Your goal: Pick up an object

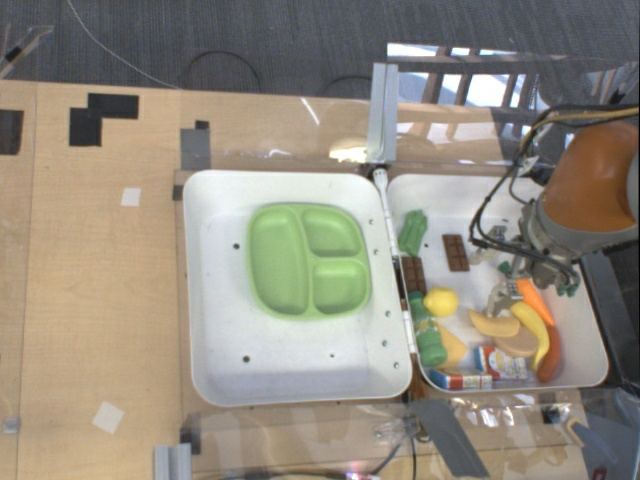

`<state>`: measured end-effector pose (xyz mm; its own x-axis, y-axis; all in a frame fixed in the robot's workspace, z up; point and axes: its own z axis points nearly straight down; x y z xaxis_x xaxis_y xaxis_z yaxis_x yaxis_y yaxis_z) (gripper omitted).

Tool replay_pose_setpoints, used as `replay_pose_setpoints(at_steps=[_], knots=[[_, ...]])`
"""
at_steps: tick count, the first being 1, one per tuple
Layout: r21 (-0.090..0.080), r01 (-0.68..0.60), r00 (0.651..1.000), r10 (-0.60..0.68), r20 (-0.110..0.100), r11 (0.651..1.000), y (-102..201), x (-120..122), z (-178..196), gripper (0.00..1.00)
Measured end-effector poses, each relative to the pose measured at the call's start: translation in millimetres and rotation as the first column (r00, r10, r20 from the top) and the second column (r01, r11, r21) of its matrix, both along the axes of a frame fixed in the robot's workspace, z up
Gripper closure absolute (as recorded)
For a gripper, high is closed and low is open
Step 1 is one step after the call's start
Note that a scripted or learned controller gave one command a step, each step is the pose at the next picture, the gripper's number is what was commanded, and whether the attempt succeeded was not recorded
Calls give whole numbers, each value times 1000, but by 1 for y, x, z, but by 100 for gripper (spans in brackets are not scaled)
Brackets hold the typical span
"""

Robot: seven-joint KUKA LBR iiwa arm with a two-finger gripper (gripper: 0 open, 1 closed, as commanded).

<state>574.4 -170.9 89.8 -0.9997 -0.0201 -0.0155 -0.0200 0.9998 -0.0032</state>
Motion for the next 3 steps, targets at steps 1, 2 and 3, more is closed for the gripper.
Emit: replay_pose_setpoints(at_steps=[1,2,3], knots=[[-3,-6,1000,6,19,1000,1,6,15,100],[-3,-7,1000,7,18,1000,1,5,15,0],[-2,-152,988,152,0,988,-9,-1,0,0]])
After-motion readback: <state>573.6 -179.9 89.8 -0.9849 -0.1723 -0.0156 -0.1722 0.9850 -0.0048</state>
